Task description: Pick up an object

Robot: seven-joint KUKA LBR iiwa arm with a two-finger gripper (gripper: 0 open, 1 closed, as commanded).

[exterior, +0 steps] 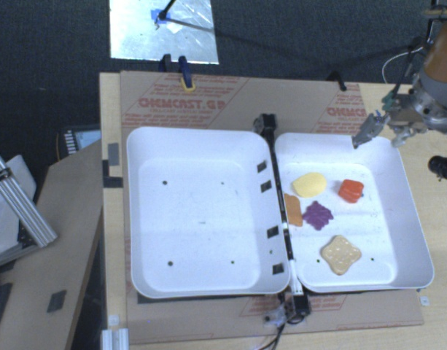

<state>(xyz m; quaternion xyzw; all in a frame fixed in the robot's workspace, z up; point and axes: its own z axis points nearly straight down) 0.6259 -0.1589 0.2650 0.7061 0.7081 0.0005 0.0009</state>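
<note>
Gripper [380, 128] hangs at the far right corner of the right bin [411, 217], over its back rim, with nothing between the fingers. Two fingers show spread apart, one pointing down-left toward the bin, so I read it as open and empty.

Right bin holds five small things. Yellow piece [309, 184] sits near the middle, closest to the back. Red piece [351, 190] lies just right of it. Purple piece [319, 215] is below the yellow one. Orange strip [293, 210] lies against the divider [276, 203], its long axis running front to back along that wall. Tan cracker [340, 254] is nearest the front, well apart from the gripper. Left bin [194, 210] shows only a bare floor.

Key relation: every candidate lies forward and left of the gripper, down into the bin. Red piece is nearest, almost straight in front of it; yellow is next, further left. Neither touches a neighbour or a wall, so both look like clean grabs. Orange strip looks worst, tight to the divider with little finger room on that side.

Task looks barely begun: nothing lifted, arm not yet over any item. Likely next need is a move forward over the red piece, then down.
</note>
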